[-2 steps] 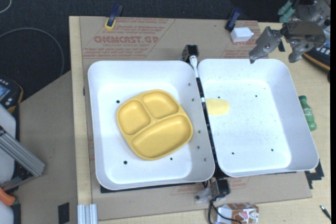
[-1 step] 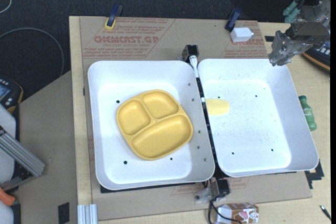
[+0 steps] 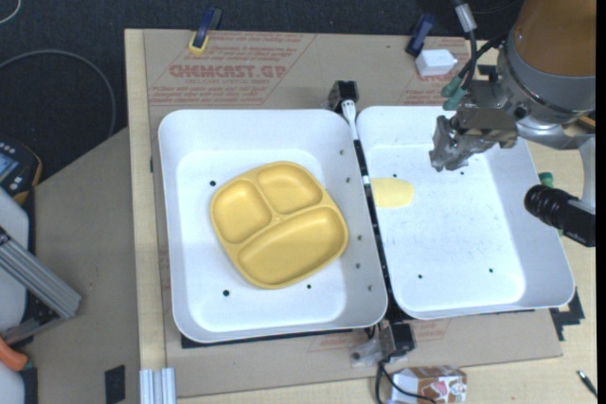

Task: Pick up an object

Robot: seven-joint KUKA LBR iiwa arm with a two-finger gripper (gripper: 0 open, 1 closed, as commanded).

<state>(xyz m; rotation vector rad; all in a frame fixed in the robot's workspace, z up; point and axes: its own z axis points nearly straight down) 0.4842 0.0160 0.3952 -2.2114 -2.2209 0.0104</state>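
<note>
Two white bins: left bin (image 3: pixel 180 203) has yellow divided plate (image 3: pixel 277 222), right bin (image 3: pixel 511 241) has small yellow piece (image 3: pixel 392 193). Gripper (image 3: pixel 453 156) above right bin, finger state cannot tell.

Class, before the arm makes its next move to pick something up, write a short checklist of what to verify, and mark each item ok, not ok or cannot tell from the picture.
1. A thing to pick lies in the right bin: small yellow piece near its left wall. Ok.
2. Gripper above that bin: ok.
3. Gripper directly over the yellow piece: not ok, it sits to the right of it.
4. Nothing touching the piece: ok.
5. Finger opening: cannot tell.
6. Yellow divided plate lies in the left bin, out of the way: ok.
</note>
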